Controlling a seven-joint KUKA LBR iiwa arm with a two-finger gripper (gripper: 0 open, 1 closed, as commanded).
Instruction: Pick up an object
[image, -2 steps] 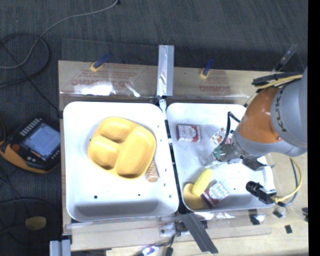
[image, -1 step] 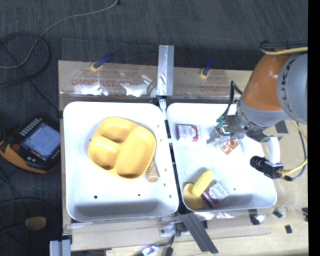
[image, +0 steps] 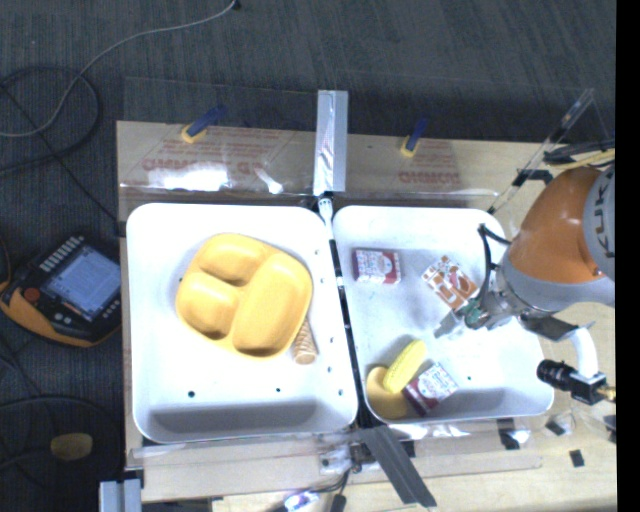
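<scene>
- While the gripper is lowered into the right bin, its grip state cannot be told.
- Nearest candidate: snack packet, just far of it.
- Also listed: red carton, yellow piece.
- Risk judged: packet nudged aside, nothing caught.

No text can be read with confidence. Faint reddish lettering is printed across the clear plastic sheet taped behind the bins, too blurred to make out. Part of dark lettering is seen on the arm's orange band, cut off. Print on the small red packet is illegible.
</scene>
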